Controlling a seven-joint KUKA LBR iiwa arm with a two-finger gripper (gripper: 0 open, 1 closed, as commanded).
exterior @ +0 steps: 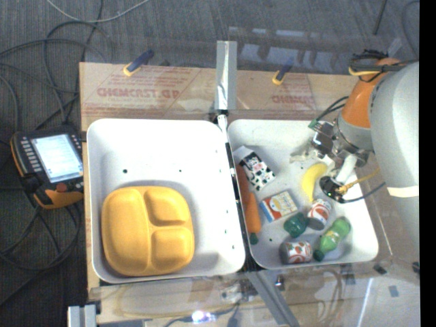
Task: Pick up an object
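Note:
My gripper point(315, 146) hovers over the upper right part of the right bin point(272, 136), just above a yellow banana point(311, 180). Nothing can be seen held in it. Left of the banana lies a black-and-white spotted box point(257, 170). An orange carrot point(251, 207) runs along the bin's left wall. Beside it sits a small red, white and blue carton point(278, 205). Near the front are a dark green piece point(295, 225), a red-and-white can point(319, 213), a green bottle point(333, 235) and a second red-and-white can point(295, 252).
The left bin point(136, 142) holds a yellow divided plate point(147, 230) at its front left. A teach pendant point(48, 161) lies off the bench at the left. The grey arm point(402, 135) enters from the right, over the right bin's edge.

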